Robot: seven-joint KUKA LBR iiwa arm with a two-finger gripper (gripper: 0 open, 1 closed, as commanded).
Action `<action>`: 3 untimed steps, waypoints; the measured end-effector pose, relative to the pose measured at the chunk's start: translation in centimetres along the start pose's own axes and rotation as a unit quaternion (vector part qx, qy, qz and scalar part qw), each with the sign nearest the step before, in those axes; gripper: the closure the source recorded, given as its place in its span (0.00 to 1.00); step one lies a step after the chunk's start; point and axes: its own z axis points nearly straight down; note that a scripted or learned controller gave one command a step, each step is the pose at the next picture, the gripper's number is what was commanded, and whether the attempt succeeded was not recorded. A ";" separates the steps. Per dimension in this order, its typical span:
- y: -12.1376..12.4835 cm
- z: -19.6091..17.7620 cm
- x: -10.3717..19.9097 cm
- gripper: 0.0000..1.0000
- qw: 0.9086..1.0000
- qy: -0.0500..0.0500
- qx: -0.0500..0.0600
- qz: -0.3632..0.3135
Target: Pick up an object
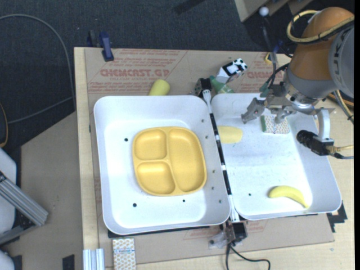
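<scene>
you've got two white bins side by side on the bench. the left bin (pixel 112 128) holds a yellow divided plate (pixel 169 160), three compartments, lying flat about mid-bin. the right bin (pixel 320 179) holds a banana (pixel 288 194) down near its 5 o'clock corner, a pale yellow piece (pixel 230 134) against its left wall around 10 o'clock, and a small patterned packet (pixel 278 124) near its 12 o'clock edge. the gripper (pixel 269 115) hangs over the top of the right bin, right by that packet, its fingers (pixel 251 112) spread apart with nothing seen between them, so call it open and empty. the banana lies well apart from the gripper, toward 5 o'clock from it; the pale yellow piece sits near it at roughly 8 o'clock. the arm's orange band (pixel 318 49) shows at the frame's 2 o'clock. outside the bins, on the board (pixel 84 106), a small yellow object (pixel 160 87) rests just beyond the left bin's 12 o'clock edge, and a black-and-white item (pixel 233 68) sits near the gap between the bins at the top. a blue clip (pixel 106 46) sits at the board's 11 o'clock corner.
</scene>
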 end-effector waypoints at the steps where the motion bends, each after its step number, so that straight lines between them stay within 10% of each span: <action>1: -7.2 9.1 -11.8 0.00 1.000 0.001 0.002 0.000; 2: 2.9 9.9 -11.8 0.00 1.000 0.005 0.000 -0.002; 3: 5.7 10.0 -4.9 0.00 1.000 0.000 -0.001 -0.001</action>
